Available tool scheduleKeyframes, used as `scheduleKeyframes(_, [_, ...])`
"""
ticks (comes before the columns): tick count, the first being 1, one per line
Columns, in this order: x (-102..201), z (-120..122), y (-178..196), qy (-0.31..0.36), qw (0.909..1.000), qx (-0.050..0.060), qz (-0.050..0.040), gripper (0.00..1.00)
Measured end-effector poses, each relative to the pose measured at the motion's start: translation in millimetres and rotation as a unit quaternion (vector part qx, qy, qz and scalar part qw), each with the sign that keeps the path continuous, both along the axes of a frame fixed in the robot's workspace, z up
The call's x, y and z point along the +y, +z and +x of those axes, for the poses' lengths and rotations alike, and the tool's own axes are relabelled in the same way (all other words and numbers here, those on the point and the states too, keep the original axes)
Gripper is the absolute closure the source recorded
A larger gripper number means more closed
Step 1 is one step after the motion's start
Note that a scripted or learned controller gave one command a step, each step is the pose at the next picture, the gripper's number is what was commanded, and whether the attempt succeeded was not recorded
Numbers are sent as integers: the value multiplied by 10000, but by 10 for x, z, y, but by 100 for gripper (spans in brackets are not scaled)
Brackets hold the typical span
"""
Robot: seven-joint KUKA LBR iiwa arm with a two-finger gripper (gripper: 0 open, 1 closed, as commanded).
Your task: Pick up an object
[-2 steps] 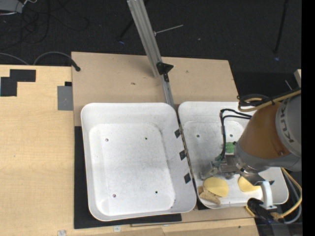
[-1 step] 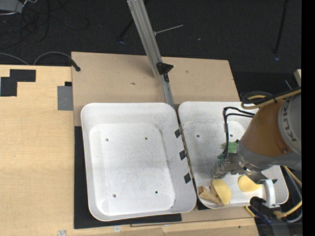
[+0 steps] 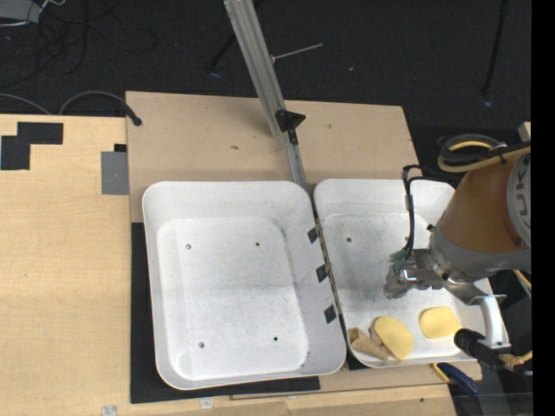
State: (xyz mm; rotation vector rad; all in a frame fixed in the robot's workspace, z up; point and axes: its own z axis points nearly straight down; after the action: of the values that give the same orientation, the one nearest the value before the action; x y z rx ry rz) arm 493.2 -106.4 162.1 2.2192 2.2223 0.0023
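Note:
In the right bin (image 3: 364,224), near its front edge, lie a yellow oval object (image 3: 395,336), a second yellow rounded object (image 3: 439,322) to its right, and a tan brownish piece (image 3: 368,345) at the front left corner. My gripper (image 3: 402,280) hangs low over the right half of this bin, just behind the yellow objects and apart from them. The arm's grey wrist and orange band (image 3: 481,206) cover the bin's right side. No object shows between the fingers.
The left bin (image 3: 230,284) lies beside the right one, joined by a divider with black clips (image 3: 321,271). A slanted metal rail (image 3: 260,68) rises behind the bins. Cables (image 3: 468,150) loop near the arm at the right.

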Motion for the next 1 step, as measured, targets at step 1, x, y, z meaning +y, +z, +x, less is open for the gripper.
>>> scheduleKeyframes(1, [-9, 9, 524, -3, 10000, -4, -3, 100])
